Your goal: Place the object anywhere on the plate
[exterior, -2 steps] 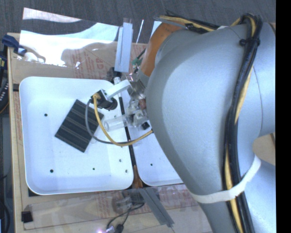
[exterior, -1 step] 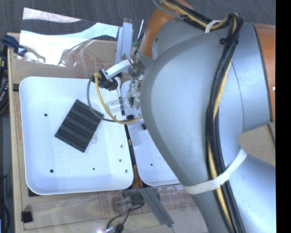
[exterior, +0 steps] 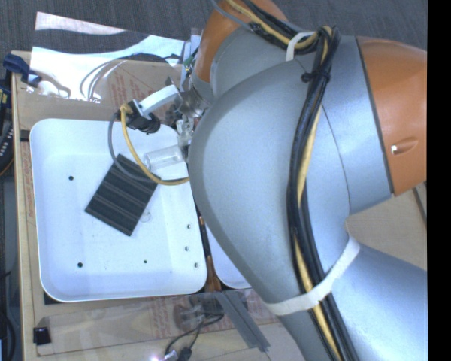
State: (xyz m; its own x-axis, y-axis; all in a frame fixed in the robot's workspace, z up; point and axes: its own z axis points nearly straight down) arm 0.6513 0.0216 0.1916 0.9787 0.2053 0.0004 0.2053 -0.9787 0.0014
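One dark ribbed rectangular object (exterior: 122,195) lies tilted in left bin (exterior: 60,269); gripper (exterior: 182,130) state: cannot tell.

The shallow white left bin (exterior: 68,269) sits on the wooden bench (exterior: 98,318), with the dark ribbed rectangular plate (exterior: 122,195) lying tilted inside it, toward its middle. The large grey arm with an orange band (exterior: 286,171) reaches in from the right and covers most of the second white bin (exterior: 227,273) beside it. What may be the gripper (exterior: 182,130) hangs over the left bin's upper right corner, above and right of the plate
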